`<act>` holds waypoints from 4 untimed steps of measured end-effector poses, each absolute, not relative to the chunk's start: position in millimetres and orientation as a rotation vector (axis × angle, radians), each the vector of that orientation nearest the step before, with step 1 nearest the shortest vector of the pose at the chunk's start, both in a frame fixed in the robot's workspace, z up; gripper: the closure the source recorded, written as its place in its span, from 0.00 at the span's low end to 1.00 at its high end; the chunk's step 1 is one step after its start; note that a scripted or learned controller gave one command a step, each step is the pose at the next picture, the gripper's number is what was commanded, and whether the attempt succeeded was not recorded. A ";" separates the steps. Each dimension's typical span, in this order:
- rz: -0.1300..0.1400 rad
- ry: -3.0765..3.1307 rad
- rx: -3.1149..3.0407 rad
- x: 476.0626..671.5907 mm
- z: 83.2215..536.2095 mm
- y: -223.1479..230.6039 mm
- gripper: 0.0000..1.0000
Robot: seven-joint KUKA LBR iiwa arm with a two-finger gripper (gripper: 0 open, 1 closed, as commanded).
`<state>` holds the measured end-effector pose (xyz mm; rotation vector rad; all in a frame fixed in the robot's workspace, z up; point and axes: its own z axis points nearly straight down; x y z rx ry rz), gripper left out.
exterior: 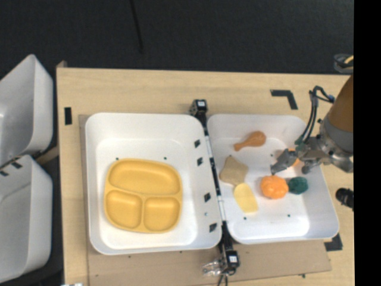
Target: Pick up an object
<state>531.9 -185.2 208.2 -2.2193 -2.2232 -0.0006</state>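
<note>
Gripper (290,161) hangs low over the right bin (271,231), just above an orange ball (274,187), its fingers slightly parted with nothing between them. Beside the ball sit a dark green lump (297,185), a pale yellow block (245,197), a tan block (233,171) and an orange drumstick-shaped toy (250,140). A yellow divided tray (143,194) lies in the left bin (101,130).

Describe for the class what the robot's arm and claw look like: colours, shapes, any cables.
The arm enters from the right edge, with a rounded orange-brown section above a grey wrist. Thin dark cables loop beside the wrist. The claw is grey metal, with short angular parts and a small green-tinted detail near its base. No markings are legible.
</note>
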 end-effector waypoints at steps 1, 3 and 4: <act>0.005 -2.220 -2.220 535.3 162.8 -180.8 0.00; 0.001 -2.215 -2.227 540.2 100.1 -187.6 0.00; -0.002 -2.209 -2.232 540.8 109.9 -187.9 1.00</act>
